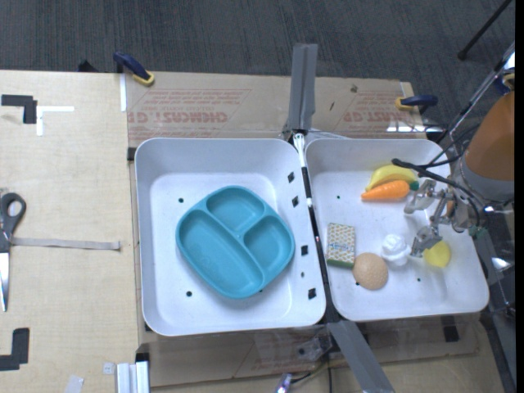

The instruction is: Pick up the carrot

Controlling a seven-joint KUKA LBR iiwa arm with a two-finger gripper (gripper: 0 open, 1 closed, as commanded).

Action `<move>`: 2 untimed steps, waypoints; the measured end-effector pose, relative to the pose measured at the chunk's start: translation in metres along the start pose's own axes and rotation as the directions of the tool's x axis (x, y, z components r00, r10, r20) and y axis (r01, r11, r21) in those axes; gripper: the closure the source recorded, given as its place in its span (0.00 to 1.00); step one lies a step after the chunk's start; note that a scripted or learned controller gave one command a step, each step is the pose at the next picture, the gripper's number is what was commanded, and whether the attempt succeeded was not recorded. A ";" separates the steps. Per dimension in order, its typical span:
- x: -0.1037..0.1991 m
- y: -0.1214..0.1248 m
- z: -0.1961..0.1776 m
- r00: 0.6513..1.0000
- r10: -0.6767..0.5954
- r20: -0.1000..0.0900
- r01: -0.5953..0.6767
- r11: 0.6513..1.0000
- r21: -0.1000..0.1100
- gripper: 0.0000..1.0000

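Note:
The orange carrot (pixel 386 191) lies in the right bin (pixel 467 297), near its back, touching the yellow banana (pixel 393 174) just behind it. My gripper (pixel 418 223) hangs over the right side of that bin, to the right of and slightly nearer than the carrot. Its fingers are spread apart, one fingertip (pixel 413 205) close to the carrot's thick end and the other toward a yellow lemon (pixel 439 255). Nothing sits between them.
The right bin also holds a white crumpled object (pixel 395 248), a tan round ball (pixel 370 271) and a speckled green sponge (pixel 341 244). A blue divided plate (pixel 236 241) lies in the left bin (pixel 151 301). Scissors (pixel 8 219) lie on the bench at far left.

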State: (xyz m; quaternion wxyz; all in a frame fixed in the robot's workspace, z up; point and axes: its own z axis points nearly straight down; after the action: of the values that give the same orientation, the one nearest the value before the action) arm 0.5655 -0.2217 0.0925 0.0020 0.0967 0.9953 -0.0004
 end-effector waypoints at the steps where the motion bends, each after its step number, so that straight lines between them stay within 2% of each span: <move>1: -0.068 0.053 0.000 1.000 0.008 -0.028 -0.008 1.000 0.005 0.00; 2: -0.032 0.136 -0.056 0.985 -0.170 0.000 0.170 0.985 -0.002 0.00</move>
State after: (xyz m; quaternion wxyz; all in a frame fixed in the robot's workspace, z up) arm 0.6229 -0.0943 0.1483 0.0020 0.0115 0.9999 0.0002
